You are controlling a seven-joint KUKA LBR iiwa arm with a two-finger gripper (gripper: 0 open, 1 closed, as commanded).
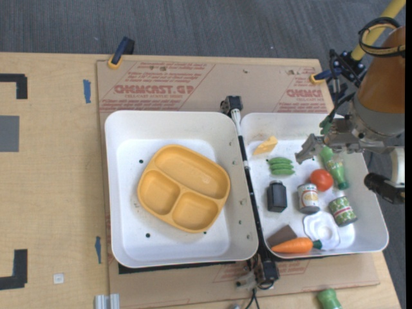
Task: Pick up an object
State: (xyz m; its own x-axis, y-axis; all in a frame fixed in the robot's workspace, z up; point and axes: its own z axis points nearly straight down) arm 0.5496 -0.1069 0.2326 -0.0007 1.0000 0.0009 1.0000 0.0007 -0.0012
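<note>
My gripper hangs over the back of the right bin, and its jaws look open, with one grey finger splayed out to the left. Nothing shows between the fingers. A green bottle lies just below the gripper, beside a red tomato. Around them lie a yellow cheese wedge, a green pea pod, a black block, a small tin can, a green can, a white piece and a carrot.
The left bin holds a yellow divided plate. A black divider bar runs between the two bins. A green item lies on the bench in front of the right bin. The grey and orange arm covers the right bin's back corner.
</note>
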